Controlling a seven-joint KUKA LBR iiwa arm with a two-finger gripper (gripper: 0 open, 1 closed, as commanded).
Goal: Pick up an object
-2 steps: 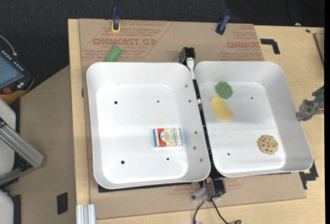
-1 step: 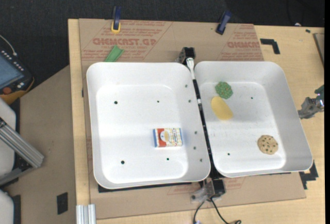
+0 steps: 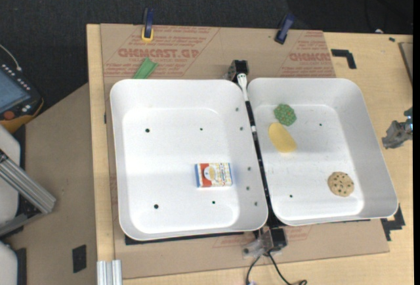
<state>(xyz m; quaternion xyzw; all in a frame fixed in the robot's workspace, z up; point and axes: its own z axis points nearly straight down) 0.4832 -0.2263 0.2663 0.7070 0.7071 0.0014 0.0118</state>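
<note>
Looking down from the one fixed camera, the bench (image 3: 197, 41) carries two shallow white bins side by side. Left bin (image 3: 131, 146): one small printed carton (image 3: 213, 175), lying flat near the middle of the front edge, well apart from every wall. Right bin (image 3: 367, 146): a green knobbly piece (image 3: 285, 114) toward the back-left corner, a yellow rounded piece (image 3: 283, 138) just beside it on the front side — touching or a hair apart, it cannot be told — and a cookie (image 3: 340, 184) near the front-right corner, close to the sloping wall. Gripper (image 3: 396, 134): a grey part at the right rim of the right bin, cut off by the picture's edge; how far it is open and whether it has hold of anything cannot be told. Any of the four items would serve the task; none is seen lifted. Risks, as judgement: the cookie lies flat and thin, so a closing grip may slide over it or pin it against the wall; the green and yellow pair sit so close that going for one may nudge the other. Other things: a green tag (image 3: 145, 68) on the bench behind the left bin, two clamps (image 3: 148, 26) at the back edge — nothing stands over the items.
</note>
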